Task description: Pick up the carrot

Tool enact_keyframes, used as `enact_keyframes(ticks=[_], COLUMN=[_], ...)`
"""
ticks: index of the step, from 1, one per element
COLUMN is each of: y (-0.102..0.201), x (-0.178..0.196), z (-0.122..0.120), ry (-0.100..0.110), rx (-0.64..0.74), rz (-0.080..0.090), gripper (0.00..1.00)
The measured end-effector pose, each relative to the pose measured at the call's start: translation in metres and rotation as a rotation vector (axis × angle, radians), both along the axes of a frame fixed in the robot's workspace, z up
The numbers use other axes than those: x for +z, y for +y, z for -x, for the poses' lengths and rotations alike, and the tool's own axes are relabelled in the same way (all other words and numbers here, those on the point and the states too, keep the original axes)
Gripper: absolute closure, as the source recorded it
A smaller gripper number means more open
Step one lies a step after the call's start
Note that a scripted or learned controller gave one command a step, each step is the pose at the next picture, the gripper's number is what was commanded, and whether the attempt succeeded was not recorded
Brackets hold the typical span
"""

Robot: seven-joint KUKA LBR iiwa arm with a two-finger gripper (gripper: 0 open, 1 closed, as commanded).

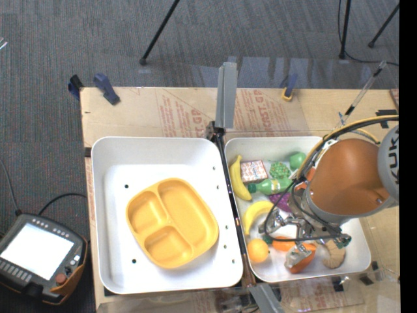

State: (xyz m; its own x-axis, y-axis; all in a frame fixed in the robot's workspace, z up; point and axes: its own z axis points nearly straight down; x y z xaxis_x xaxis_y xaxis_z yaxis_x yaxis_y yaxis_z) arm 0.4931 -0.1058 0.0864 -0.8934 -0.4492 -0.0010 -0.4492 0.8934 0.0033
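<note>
My gripper (296, 232) hangs low in the right bin (362, 263); whether it is parted or closed I cannot tell. The carrot (285, 244) lies just beneath it, an orange sliver. At nine o'clock of it sit an orange (258, 251) and two bananas (240, 178). At twelve o'clock lies a small printed box (253, 171), its lettering unreadable. The left bin (114, 168) bears a yellow divided plate (171, 222). Both bins rest on a cardboard-covered bench (156, 113) with mirrored red print. Grey carpet (78, 31) lies beyond, a pendant (39, 258) at eight o'clock.
</note>
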Motion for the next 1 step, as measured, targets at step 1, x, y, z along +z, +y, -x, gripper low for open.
enact_keyframes(ticks=[1], y=[0.0273], x=[-0.0003], z=[0.0072], ry=[0.003], rx=[0.147], rz=[0.0], gripper=[0.0])
